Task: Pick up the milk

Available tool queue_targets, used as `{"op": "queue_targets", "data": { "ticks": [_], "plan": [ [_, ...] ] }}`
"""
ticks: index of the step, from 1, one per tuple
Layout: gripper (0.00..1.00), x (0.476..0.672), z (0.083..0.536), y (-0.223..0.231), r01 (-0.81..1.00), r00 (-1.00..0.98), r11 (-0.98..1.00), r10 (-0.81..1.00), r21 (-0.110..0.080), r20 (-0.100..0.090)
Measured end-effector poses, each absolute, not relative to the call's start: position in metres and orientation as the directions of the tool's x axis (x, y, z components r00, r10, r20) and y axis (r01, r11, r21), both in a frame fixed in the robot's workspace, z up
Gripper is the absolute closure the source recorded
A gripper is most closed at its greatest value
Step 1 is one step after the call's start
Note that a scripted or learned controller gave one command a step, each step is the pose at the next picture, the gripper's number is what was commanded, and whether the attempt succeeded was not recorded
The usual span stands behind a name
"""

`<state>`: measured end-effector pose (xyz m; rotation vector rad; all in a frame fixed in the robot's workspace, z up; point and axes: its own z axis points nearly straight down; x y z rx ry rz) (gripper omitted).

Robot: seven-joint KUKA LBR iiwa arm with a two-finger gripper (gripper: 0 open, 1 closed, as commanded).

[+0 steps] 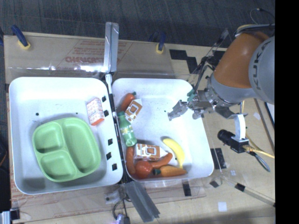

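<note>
Tool (180, 110): state unreadable to you, nothing between its fingers. Milk (95, 111): small carton, well beyond the tool in the far bin; probably light, crushable. Grip its flat sides.

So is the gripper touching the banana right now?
Apart. The camera view shows the gripper over bare bin floor, with a clear stretch of white between it and the banana.

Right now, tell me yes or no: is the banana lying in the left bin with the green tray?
No, the banana lies in the right bin, near its front right corner, while the green tray sits in the left bin.
</note>
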<state>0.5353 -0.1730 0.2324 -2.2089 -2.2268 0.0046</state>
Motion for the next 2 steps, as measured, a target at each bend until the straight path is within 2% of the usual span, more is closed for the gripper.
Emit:
{"op": "queue_targets", "data": {
  "ticks": [1,2],
  "plan": [
    [1.0,0.536,0.241,-0.173,1.0,-0.013,0.013,1.0,-0.009,0.002],
    [1.0,0.517,0.303,-0.13,0.998,-0.056,0.056,0.998,-0.002,0.0]
  ]
}}
